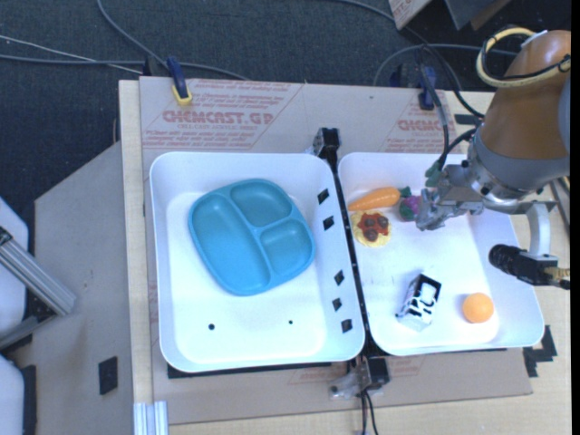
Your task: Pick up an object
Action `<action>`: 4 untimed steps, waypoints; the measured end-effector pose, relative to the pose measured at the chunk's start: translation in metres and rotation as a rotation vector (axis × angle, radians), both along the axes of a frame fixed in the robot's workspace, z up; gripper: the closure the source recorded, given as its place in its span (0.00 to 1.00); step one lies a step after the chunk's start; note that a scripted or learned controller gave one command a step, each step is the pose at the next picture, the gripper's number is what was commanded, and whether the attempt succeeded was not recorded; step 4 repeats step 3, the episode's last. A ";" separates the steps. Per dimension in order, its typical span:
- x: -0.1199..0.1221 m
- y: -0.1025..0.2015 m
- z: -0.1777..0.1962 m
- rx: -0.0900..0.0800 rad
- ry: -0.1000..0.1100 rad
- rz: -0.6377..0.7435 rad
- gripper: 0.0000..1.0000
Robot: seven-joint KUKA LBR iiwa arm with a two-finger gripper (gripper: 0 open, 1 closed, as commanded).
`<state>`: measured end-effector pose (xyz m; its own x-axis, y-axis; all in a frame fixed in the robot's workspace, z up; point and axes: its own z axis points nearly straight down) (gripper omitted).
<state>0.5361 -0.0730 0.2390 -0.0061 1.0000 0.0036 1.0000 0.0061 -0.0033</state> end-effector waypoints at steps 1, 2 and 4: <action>-0.007 0.052 0.007 0.000 -0.001 0.001 1.00; -0.016 0.107 -0.006 0.000 0.001 0.000 1.00; -0.021 0.159 0.000 0.000 -0.003 0.001 1.00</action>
